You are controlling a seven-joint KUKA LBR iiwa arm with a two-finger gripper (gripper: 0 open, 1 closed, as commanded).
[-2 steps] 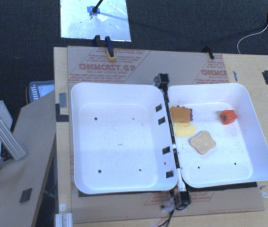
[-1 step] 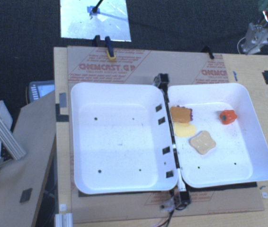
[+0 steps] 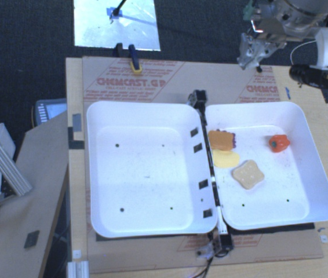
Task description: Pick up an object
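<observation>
Four small things lie in the right bin (image 3: 303,123), any of which could serve as the object to pick. A tan piece shaped like a slice of toast (image 3: 248,174) rests near the middle of the bin floor. Just up and to the left of it sits a flat pale yellow piece (image 3: 226,159), and touching that one's upper edge is an orange piece with a purple fringe (image 3: 222,139), close against the wall that the two bins share. An orange-red item with a green spot (image 3: 279,143) (perhaps a toy pepper, though it is too small to be sure) sits by itself toward the bin's far right, well apart from the other three.

All four rest on the bin floor, so by my reading the pick has not yet happened; the whole grasp and lift are left to do.

The gripper (image 3: 251,59) hangs high above the bench, beyond the far rim of the right bin and well apart from every item. It carries nothing that I can see, but whether it is spread or closed I cannot tell at this angle.

The left bin (image 3: 94,155) lies alongside, its white floor showing a few dark dots.
</observation>
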